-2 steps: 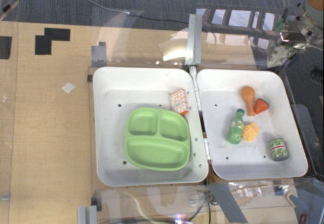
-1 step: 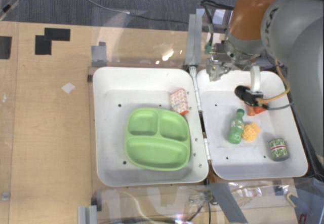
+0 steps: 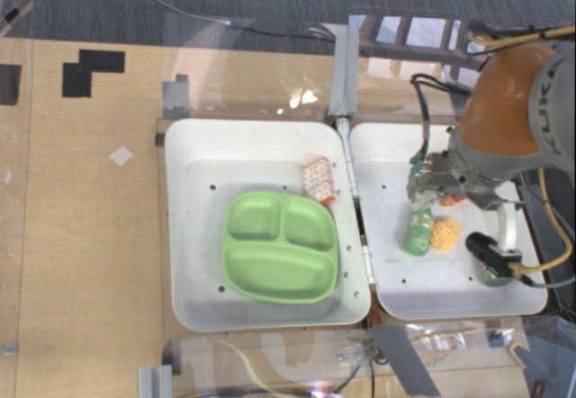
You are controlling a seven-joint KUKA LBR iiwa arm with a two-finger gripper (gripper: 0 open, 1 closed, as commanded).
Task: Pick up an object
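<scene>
Bottle (image 3: 418, 236), green and small, in the right bin (image 3: 396, 153), towards its middle, lying just below the gripper (image 3: 427, 193) and touching or nearly touching a yellow lump (image 3: 445, 234) on its right side. Judged light, stiff and probably smooth plastic, so apt to roll or squirt out sideways under a pinch. Not fragile by the look of it. Best taken across the body, about halfway along, with the closing line square to the long axis. Best kept clear of the side by the lump, or risks catching both at once.

Now the hard-to-see, from big to small.

- **Arm** (image 3: 504, 108): covers the right bin's far right corner and any contents there.
- **Right bin:** near right edge partly lost under cables and fittings.
- **Left bin** (image 3: 180, 234): plainly seen, bearing a green divided plate (image 3: 281, 246).
- **Gripper:** hangs over the bottle's upper end. No telling from this slant whether released or clenched, and nothing seen held in it.
- **Packet** (image 3: 318, 180): red and white, just beyond the plate's far right corner, close by the wall between the bins. Print too small to read.
- **Bottle's top end:** tucked beneath the gripper, so neck or cap not made out.
- **Red scrap** (image 3: 450, 201): beside the gripper, too small to call a loose thing or a robot part.
</scene>
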